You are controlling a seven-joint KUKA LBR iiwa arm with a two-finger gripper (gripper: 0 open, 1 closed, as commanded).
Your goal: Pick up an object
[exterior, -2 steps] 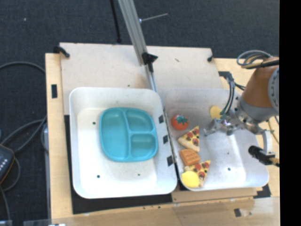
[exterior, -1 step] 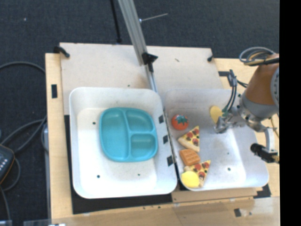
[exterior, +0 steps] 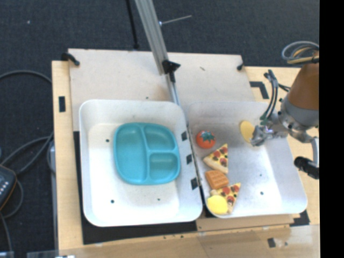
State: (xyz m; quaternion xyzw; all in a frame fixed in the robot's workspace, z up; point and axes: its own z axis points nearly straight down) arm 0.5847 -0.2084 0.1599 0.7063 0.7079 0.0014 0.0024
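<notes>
Gripper (exterior: 260, 136) hovering at right bin's (exterior: 279, 195) 1 o'clock, touching yellow toy (exterior: 246, 129), probably attempting pickup; finger opening: cannot tell; grasp unconfirmed.

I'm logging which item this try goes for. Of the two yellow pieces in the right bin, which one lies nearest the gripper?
The yellow piece in the bin's upper middle, right beside the gripper. The other yellow piece lies at the bin's lower left corner, by the pizza slices.

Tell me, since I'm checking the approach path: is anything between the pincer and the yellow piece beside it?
Nothing visible: the pincer sits right beside the yellow piece in the right bin.
</notes>
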